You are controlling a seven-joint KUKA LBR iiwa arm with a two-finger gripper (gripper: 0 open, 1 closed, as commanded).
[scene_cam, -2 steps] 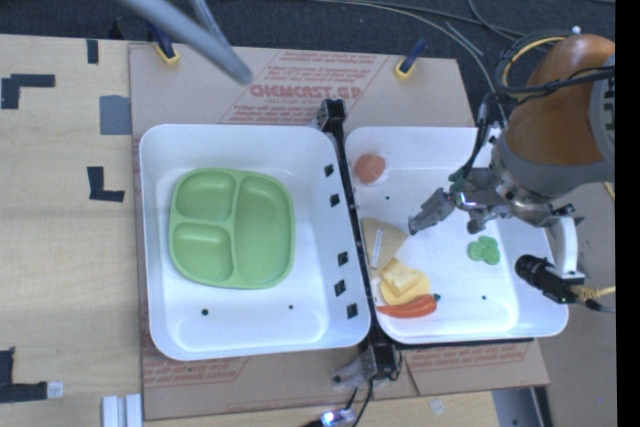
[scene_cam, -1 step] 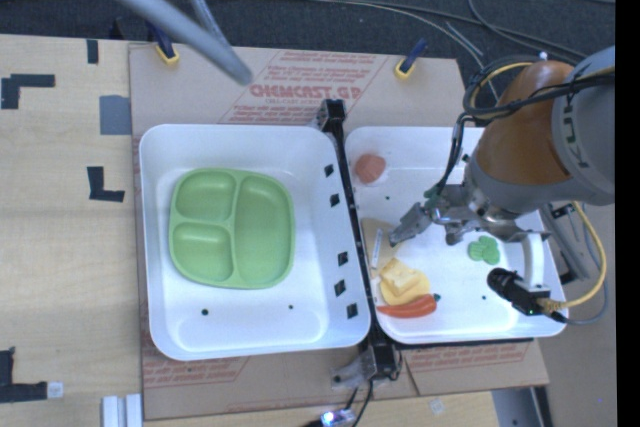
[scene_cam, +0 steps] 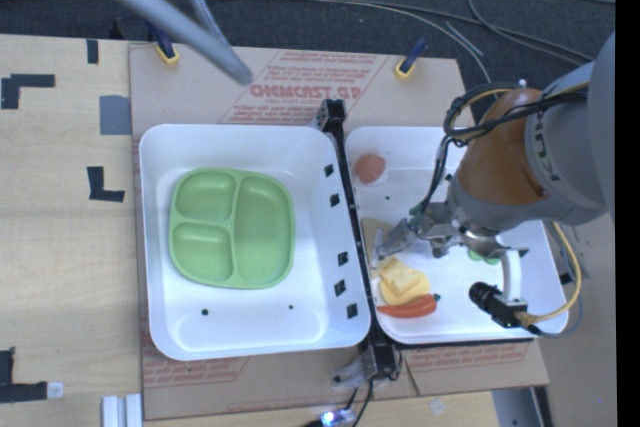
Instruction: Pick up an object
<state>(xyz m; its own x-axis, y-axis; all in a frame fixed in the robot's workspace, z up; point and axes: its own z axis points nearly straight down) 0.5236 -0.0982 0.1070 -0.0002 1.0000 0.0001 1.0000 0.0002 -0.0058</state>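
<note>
Bench top is pale wood with a cardboard sheet (scene_cam: 300,85) under two shallow white bins; dark floor and cables behind. KUKA arm (scene_cam: 530,155) comes in from the right, grey with the orange band, wrist over the right bin (scene_cam: 400,150). Left bin (scene_cam: 160,175) sits well to the gripper's left and holds a green divided tray (scene_cam: 232,227) (three compartments, nothing in them). Gripper (scene_cam: 400,237) hangs low in the right bin, near the divider; its fingers look parted a little, nothing between them.

Task things, all in the right bin: a yellow blocky item (scene_cam: 402,281) just below the gripper, close but apart; a red pepper-like piece (scene_cam: 408,308) touching the yellow one on its far side from the gripper; a small pinkish-red round object (scene_cam: 370,167) above the gripper, further off. A bit of green (scene_cam: 485,255) peeks out under the wrist, too hidden to name.

Step, as I judge it: approach, no grasp yet. Next move probably calls for shifting toward the yellow item, descending with the fingers straddling it, then closing. Risk: clipping the divider or nudging the red piece.
</note>
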